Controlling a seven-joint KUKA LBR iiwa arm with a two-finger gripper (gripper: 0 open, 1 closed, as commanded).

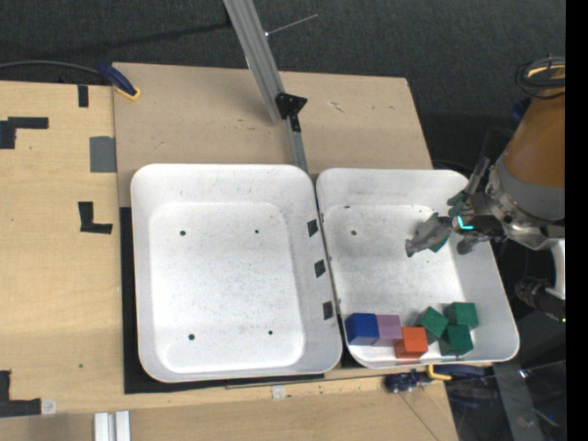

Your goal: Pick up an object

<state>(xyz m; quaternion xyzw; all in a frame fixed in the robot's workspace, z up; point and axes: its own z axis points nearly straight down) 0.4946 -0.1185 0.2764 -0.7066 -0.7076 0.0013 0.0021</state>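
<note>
Inspector: The gripper [430, 237] hangs over the right bin [386, 205], its dark metal fingers blurred; whether they are released or clenched cannot be told, and nothing is seen between them.

Clerk: And the objects?

Inspector: Small blocks cluster at that bin's near edge: blue block [362, 327], lilac block [390, 326], orange block [413, 340], green blocks [448, 324]. The left bin [220, 186] is smooth white plastic with rounded corners.

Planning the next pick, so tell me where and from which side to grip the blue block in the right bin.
Grip the blue block across its far and near faces, coming straight down. Its left side sits close to the right bin's wall and the purple block touches its right side, so those faces leave little room for fingers. The top faces up, open to the gripper, which is over the bin floor farther back.
</note>
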